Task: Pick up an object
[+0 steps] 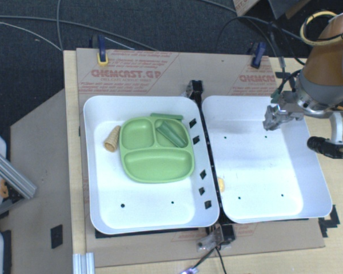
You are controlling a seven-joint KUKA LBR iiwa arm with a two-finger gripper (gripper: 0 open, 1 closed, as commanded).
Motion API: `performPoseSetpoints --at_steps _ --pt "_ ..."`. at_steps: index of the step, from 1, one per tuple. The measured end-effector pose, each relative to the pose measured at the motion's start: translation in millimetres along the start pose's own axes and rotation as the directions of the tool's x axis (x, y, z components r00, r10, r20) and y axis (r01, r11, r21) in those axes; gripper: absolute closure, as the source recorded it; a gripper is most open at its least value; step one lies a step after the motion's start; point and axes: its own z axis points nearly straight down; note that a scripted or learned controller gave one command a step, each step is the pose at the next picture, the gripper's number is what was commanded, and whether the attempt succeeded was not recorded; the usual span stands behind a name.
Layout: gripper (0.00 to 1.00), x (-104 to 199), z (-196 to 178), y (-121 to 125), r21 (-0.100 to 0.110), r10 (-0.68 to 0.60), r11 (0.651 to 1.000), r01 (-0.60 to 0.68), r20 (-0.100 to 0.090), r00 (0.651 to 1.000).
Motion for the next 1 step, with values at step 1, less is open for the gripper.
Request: performPoseSetpoints --at_steps 1 --pt "1.0 0.0 -49.8 1.9 0.0 0.001 1.0 -0.001 0.0 1.0"
